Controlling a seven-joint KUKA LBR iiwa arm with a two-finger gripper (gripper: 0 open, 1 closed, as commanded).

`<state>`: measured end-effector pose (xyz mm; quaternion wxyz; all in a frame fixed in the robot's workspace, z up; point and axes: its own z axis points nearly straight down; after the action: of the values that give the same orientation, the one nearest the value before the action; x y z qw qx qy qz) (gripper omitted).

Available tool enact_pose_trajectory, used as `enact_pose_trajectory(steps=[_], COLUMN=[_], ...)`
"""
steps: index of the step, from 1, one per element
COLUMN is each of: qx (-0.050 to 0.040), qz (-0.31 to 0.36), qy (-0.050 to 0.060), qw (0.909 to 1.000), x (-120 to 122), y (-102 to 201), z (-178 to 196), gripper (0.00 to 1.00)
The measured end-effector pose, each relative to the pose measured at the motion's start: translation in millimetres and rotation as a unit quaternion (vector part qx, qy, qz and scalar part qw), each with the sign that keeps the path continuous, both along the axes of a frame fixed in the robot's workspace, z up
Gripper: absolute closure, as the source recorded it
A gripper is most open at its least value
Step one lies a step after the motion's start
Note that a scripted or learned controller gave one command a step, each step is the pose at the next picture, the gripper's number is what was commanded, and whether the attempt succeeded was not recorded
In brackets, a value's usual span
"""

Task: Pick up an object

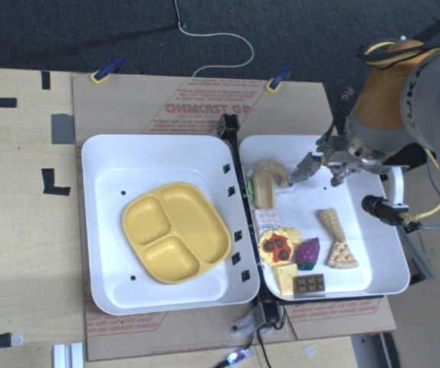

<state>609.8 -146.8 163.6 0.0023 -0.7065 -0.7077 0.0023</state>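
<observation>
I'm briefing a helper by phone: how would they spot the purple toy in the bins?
Look in the right-hand white bin, toward its near edge. Among the play-food pieces there, the purple toy sits just right of the round pizza and above the chocolate bar. It is the only purple item.

A single fixed camera looks down on the bench (21, 205) from above, at a slight slant. Both white bins sit side by side near the middle of the frame: the left bin (97, 159) and the right bin (373, 282), each fully in view. The far edge of the bench and a dark floor (67, 14) lie along the top. The arm (392, 98) enters from the right edge. The distance is moderate, so small items in the bins are distinguishable.
</observation>
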Motion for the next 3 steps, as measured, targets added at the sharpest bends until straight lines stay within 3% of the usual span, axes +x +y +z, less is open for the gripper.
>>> enact_pose_trajectory(steps=[1,2,3], qx=[-0.0003,-0.0006,-0.0009], qz=[0.000,0.000,0.000], qy=[-0.001,-0.002,-0.003], qw=[1.0000,1.0000,1.0000], x=[-4,-4,-3], y=[-8,-7,-7], z=[-58,-81,-69], gripper=[0.00,0.00,1.00])
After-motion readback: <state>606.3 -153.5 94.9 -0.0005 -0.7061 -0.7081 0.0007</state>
